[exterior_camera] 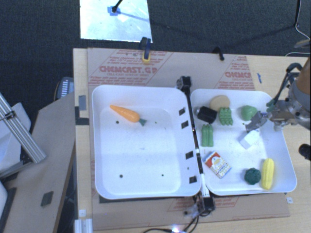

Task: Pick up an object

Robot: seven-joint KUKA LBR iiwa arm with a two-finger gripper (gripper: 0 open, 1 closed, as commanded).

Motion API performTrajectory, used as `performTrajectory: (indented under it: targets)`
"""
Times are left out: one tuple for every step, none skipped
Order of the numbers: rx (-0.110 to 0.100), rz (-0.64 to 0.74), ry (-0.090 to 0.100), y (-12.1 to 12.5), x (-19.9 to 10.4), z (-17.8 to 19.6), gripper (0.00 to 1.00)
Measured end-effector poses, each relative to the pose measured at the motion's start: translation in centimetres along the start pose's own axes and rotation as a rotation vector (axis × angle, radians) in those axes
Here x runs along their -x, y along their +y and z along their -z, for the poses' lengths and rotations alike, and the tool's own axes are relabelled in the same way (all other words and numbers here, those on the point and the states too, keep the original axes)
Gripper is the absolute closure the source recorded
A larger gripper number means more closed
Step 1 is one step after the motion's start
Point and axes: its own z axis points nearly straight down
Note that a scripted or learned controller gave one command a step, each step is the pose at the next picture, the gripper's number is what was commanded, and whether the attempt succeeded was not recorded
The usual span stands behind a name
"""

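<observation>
Over the right white bin (286, 181) I see the gripper (254, 124), just above a small white block (250, 139); I cannot tell its opening or hold.

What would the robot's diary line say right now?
gripper: over right bin | nearest: white block | left bin: carrot

Beside the carrot (126, 113), most of the left bin (146, 188) floor is lying open for a gripper to pass. Right of the carrot, past the divider, the right bin (286, 178) is crowding with toys around a white block (250, 140).
</observation>
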Motion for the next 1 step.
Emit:
performTrajectory:
  targets:
    - [0.008, 0.012, -0.001, 9.46, 3.15, -10.46, 0.0]
